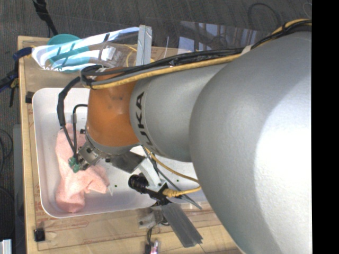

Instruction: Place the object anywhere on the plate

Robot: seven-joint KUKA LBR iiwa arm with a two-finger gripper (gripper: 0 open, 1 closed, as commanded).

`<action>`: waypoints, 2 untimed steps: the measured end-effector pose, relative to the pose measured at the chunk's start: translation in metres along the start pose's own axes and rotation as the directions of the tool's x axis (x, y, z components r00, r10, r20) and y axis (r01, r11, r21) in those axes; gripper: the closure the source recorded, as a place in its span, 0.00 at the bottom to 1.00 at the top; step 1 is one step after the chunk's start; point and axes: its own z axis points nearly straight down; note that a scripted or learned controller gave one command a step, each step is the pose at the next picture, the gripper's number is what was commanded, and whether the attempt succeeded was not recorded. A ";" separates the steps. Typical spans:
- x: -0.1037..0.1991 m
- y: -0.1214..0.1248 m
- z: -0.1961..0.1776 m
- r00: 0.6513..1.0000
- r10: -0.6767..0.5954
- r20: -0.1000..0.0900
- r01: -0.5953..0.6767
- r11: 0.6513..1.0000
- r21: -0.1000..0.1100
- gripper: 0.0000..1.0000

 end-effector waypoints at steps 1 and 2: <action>0.026 0.020 0.096 0.974 0.226 0.000 -0.226 0.974 -0.004 1.00; 0.025 0.018 0.026 0.996 0.088 0.000 -0.088 0.996 0.001 1.00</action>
